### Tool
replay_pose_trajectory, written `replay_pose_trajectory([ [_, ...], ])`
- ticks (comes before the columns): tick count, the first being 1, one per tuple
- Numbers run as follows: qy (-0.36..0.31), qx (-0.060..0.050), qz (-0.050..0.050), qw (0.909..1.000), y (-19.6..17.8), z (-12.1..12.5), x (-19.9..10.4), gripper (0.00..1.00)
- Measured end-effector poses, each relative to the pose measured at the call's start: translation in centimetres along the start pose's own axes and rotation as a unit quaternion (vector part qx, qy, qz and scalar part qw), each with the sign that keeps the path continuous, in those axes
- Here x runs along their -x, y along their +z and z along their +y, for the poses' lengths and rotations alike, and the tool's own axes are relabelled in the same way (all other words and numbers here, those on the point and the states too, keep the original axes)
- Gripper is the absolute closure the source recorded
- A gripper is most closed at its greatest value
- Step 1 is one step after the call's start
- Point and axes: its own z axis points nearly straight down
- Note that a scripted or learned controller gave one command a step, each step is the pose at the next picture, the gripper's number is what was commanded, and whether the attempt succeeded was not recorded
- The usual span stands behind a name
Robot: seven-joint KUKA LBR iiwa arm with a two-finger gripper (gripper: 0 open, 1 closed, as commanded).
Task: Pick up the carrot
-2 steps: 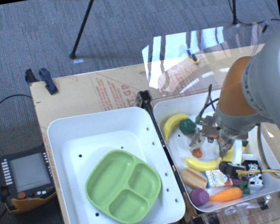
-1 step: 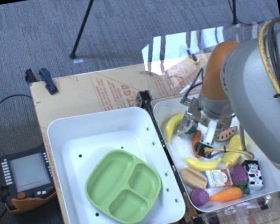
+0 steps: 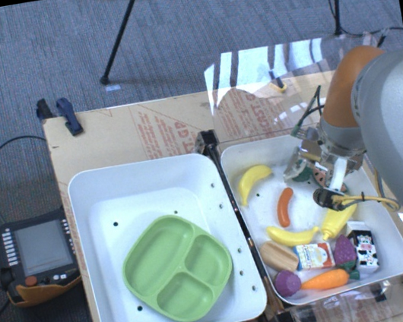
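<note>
1. Here's the arm (image 3: 378, 110), grey with an orange band, reaching in from the right over the right-hand bin (image 3: 303, 209).
2. The end effector (image 3: 308, 166) hangs over the far half of that bin. It's just right of a banana (image 3: 254, 180), with a red-orange sausage (image 3: 286, 205) nearby.
3. Open or closed? I can't tell from here, nor whether it has hold of anything.
4. The carrot (image 3: 324, 280) lies flat along the bin's near wall, green top pointing right, well apart from the end effector.
5. It's crowded down there: a purple fruit (image 3: 287, 282) at the carrot's tip and a small juice carton (image 3: 312, 255) just behind it. A second purple piece (image 3: 344, 250) and a cow-patterned carton (image 3: 364, 247) sit by the leafy end.
6. A second banana (image 3: 292, 234) and a bread roll (image 3: 278, 256) lie mid-bin.
7. The left bin (image 3: 94, 206) holds a green divided plate (image 3: 178, 278).
</note>
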Motion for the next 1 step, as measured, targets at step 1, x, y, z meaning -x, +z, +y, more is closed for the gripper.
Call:
replay_pose_trajectory([
  [1, 0.094, -0.001, -0.001, 0.9956, 0.07, -4.1, -7.07, 0.0],
])
